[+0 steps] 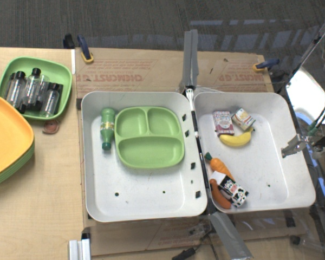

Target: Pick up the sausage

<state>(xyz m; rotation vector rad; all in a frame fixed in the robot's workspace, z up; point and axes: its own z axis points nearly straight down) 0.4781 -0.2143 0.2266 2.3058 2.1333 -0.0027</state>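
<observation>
Overhead view: the sausage point(219, 195) lies at the right bin's point(271, 164) near-left corner, touching a cow-patterned carton point(234, 191) and just below a carrot point(219, 164). The gripper point(293, 147) sits at the bin's right edge; its state is unclear. Crowding could spoil a grasp.

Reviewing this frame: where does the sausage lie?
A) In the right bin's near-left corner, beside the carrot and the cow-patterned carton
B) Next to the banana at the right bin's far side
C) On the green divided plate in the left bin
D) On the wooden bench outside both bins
A: the sausage lies in the near-left corner of the right bin, just below the carrot, with the cow-patterned carton against it.
</observation>
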